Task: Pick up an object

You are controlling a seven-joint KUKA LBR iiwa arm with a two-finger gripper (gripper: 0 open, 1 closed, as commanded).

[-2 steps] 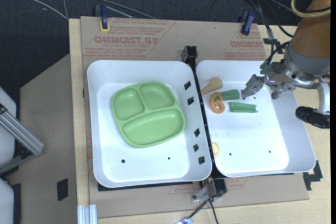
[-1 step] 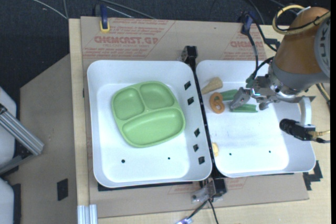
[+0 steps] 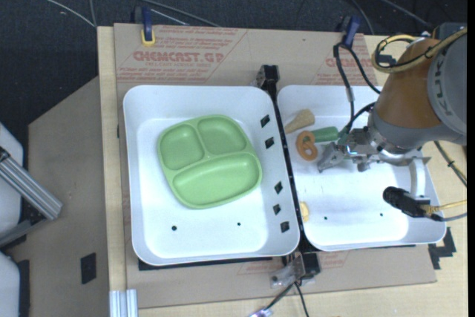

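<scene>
In the right bin [image 3: 356, 226] lie a tan wedge-shaped piece [image 3: 300, 119], an orange ring-shaped piece [image 3: 306, 145] and a small green piece [image 3: 324, 134], all close together at the bin's upper left. My gripper [image 3: 332, 157] hangs low over the bin just right of and below these pieces, its metal fingers pointing left toward the orange ring. The green piece sits right at the gripper's upper side. Nothing shows between the fingers.
The left bin [image 3: 148, 226] holds a green divided plate [image 3: 210, 159]. A black divider with clips [image 3: 273, 152] runs between the bins. A small yellow bit [image 3: 303, 211] lies at the right bin's left rim. Black cables and a connector [image 3: 404, 200] trail at the right.
</scene>
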